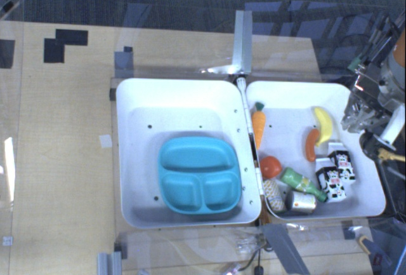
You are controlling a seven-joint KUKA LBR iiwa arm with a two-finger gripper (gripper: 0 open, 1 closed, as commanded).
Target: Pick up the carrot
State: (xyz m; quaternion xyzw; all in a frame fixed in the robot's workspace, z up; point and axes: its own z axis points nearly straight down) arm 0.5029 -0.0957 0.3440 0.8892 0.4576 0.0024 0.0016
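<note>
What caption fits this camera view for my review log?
Carrot lies untouched at the right bin's left wall, tool at the bin's right edge; blue tray in the left bin.

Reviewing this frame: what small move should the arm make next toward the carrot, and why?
Probably a shift left across the right bin. The gripper sits at that bin's right edge, while the carrot lies against its left wall, by the divider. The banana lies between them, so travelling above it before descending looks safest.
</note>
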